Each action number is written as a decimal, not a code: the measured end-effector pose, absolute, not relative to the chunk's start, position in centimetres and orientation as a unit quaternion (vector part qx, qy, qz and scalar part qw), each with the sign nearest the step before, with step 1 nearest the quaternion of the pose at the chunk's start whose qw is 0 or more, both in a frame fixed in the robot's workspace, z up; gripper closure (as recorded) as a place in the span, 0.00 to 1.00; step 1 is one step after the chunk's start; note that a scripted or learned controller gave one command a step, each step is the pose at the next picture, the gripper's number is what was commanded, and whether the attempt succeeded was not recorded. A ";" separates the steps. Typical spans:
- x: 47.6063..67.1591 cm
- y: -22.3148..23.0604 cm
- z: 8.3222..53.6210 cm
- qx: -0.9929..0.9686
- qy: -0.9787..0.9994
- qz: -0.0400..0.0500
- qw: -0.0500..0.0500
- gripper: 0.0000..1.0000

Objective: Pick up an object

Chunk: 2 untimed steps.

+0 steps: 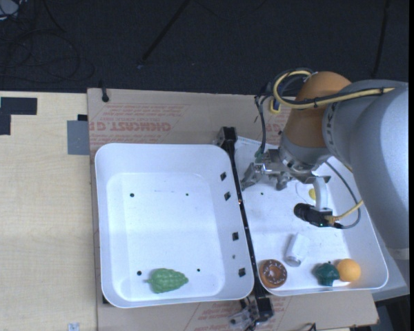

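Here, claw [268, 173] over right bin [372, 250], objects near front: donut [272, 273], orange [348, 270].

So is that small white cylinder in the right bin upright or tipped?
Tipped: the white cylinder lies on its side on the right bin floor.

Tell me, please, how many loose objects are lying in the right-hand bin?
4: a white cylinder mid-floor, a brown donut at the near edge, a teal object touching an orange ball near the corner. The arm may hide others.
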State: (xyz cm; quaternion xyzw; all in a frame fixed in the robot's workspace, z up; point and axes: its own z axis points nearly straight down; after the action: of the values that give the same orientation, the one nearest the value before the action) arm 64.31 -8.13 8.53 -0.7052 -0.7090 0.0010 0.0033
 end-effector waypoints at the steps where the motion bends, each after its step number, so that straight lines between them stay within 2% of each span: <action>1: 63.7 -2.4 15.8 -0.707 -0.707 0.002 0.002 0.00; 2: 62.9 4.6 18.9 -0.705 -0.709 0.000 0.001 0.00</action>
State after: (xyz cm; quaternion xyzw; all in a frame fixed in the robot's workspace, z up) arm 62.93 4.56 18.91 -0.7052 -0.7091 -0.0003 0.0009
